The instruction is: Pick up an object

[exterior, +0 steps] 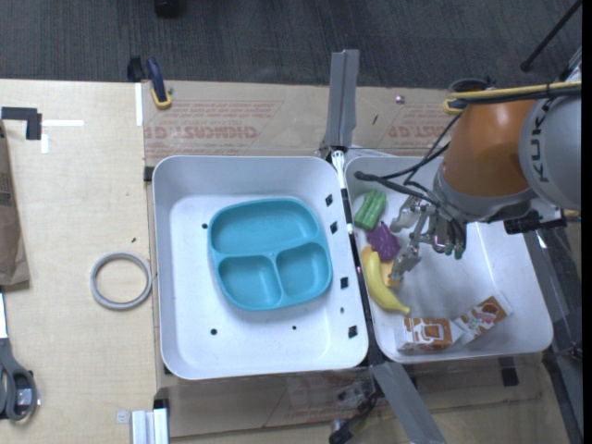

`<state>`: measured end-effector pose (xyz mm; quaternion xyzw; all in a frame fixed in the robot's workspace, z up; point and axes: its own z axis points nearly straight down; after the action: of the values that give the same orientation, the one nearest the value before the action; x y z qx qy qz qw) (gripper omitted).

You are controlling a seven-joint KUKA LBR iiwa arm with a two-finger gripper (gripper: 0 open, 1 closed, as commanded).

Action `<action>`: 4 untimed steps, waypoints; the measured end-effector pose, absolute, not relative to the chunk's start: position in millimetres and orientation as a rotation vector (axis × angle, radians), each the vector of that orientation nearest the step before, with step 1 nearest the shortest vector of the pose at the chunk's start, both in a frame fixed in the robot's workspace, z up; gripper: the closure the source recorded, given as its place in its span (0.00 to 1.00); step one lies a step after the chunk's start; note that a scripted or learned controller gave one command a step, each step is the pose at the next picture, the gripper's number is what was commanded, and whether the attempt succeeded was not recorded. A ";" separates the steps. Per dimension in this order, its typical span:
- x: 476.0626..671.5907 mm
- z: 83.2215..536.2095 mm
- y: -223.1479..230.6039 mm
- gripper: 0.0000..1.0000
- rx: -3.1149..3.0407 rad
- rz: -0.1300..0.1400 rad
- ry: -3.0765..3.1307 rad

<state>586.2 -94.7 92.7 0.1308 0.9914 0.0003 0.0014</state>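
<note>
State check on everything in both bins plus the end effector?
End effector: low in right bin, beside banana, nothing seen between fingers.
Banana: lying flat by left wall.
Green item: lying flat.
Purple item: resting above banana.
Two packets: flat near front wall.
Blue tray: upright in left bin.

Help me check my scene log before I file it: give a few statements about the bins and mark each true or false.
1. The blue tray lies in the left bin. True.
2. The banana lies in the left bin. False: it is in the right bin.
3. The gripper hangs over the right bin. True.
4. The green object lies on the blue tray. False: it is in the right bin, above the purple object.
</note>
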 end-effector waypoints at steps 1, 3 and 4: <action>535.0 92.5 -96.6 0.00 0.630 0.001 3.075; 618.4 192.5 -81.1 0.00 1.001 -0.001 2.974; 626.4 191.7 -65.0 0.00 1.040 -0.001 2.961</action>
<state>626.4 -65.0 191.7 0.3315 0.9435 -0.0002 0.0015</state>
